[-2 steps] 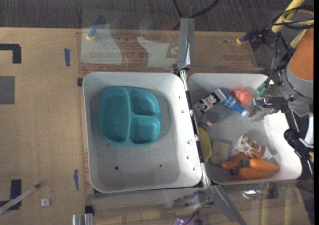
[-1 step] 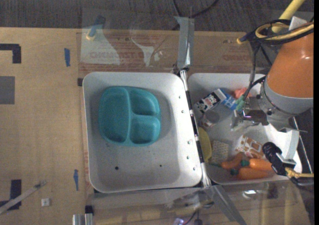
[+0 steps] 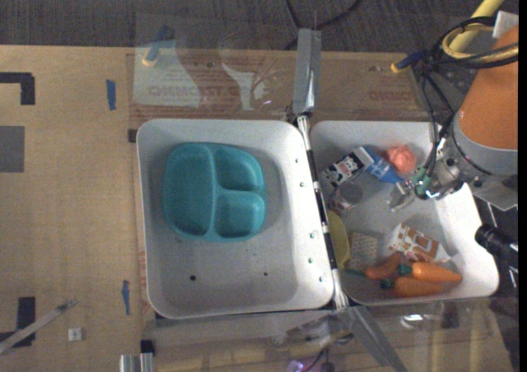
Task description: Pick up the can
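Note:
The can (image 3: 350, 196) is a small grey metal cylinder in the left part of the right bin (image 3: 469, 222), just below a black-and-white milk carton (image 3: 346, 168). My gripper (image 3: 409, 191) hangs over the middle of that bin, to the right of the can and apart from it. The grey wrist with its orange band reaches in from the right above it. Nothing shows held at the gripper.
The left bin (image 3: 247, 280) holds a teal divided plate (image 3: 214, 191). Around the can lie a blue packet (image 3: 381, 169), a pink lump (image 3: 402, 157), a yellow banana (image 3: 338, 237), a small printed carton (image 3: 412, 243) and orange carrots (image 3: 416, 276). Cables hang at the upper right.

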Controlling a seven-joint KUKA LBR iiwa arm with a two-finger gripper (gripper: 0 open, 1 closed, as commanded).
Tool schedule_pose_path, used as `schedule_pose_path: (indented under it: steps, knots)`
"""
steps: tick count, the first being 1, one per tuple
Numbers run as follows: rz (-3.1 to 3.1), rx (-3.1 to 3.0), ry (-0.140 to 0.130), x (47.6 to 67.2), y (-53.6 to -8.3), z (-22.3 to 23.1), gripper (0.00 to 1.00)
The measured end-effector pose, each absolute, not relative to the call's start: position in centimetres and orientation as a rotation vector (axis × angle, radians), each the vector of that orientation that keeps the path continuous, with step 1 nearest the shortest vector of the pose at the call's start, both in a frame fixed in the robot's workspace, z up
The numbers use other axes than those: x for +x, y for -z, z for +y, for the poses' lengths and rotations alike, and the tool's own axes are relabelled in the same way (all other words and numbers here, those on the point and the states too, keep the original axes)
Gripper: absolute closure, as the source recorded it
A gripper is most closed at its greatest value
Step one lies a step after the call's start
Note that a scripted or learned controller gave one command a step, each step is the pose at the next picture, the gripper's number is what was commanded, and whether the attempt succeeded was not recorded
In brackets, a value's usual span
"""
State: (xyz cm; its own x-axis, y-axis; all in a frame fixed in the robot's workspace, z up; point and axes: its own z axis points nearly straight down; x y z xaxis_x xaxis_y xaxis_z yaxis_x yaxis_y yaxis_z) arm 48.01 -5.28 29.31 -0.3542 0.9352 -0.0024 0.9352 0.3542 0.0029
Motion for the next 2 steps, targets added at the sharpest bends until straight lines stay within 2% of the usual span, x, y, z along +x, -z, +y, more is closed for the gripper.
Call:
schedule_pose_path:
  steps: [1,2]
  knots:
    - [2.587,1.783,0.000,48.0,-26.9,0.0,1.00]
    - [2.672,1.656,0.002,47.9,-26.3,4.6,1.00]
